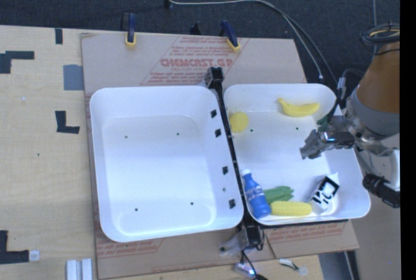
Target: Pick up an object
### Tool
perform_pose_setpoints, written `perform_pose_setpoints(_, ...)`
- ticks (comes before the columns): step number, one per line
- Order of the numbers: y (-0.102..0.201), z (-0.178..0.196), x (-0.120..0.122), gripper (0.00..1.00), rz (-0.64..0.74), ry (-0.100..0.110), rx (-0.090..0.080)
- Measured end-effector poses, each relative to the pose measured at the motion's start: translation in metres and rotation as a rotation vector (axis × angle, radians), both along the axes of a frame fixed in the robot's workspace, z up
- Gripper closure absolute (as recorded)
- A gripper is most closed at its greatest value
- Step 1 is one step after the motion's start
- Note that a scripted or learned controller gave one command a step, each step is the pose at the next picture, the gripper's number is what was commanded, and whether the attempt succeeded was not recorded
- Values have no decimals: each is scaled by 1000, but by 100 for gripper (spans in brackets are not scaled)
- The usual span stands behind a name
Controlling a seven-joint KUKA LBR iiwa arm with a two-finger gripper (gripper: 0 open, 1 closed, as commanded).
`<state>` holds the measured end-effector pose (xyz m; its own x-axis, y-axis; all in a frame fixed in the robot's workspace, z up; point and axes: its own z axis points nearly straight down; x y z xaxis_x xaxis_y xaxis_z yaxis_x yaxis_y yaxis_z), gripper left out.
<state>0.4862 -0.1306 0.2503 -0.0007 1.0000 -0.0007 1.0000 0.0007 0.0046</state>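
Banana (pixel 299 107) lies at the right bin's (pixel 351 207) far edge, near the gripper (pixel 314 146). We can't tell the finger state. We'd centre over it, then drop straight down.

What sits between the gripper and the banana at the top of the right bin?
Nothing visible. The gripper is over bare floor in the right bin, and the banana lies just above it in the camera view, with only white floor between them. The lemon sits off to the left.
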Motion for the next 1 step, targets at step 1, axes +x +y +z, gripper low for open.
perform_pose_setpoints(1, 0, 45, 1, 100, 0, 1, 0)
